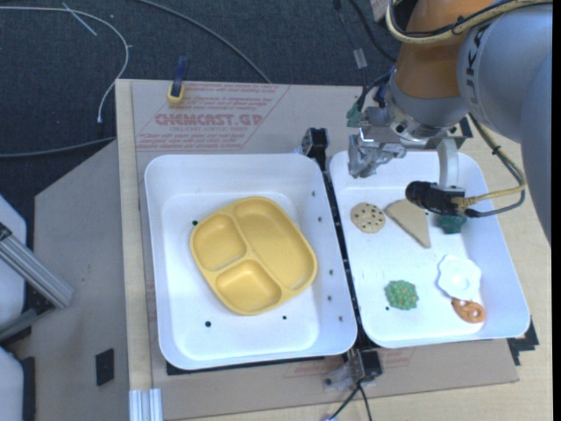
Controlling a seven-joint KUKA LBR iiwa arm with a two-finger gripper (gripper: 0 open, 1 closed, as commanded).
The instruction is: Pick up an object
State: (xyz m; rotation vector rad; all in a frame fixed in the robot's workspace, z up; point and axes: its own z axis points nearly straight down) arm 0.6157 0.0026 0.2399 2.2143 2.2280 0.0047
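The arm [465,51] reaches down over the right bin [504,261]. Its gripper [368,160] hangs above the cookie [368,217], grasping nothing; whether released or clenched is unclear.

Dark carpet floor [61,77] with thin white cables [114,38] around the cardboard-topped bench [219,117].

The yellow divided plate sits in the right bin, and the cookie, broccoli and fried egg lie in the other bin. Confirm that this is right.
Not quite. The camera view shows the yellow divided plate in the left bin, not the right one. The cookie, broccoli and fried egg do lie in the other bin, the right bin.
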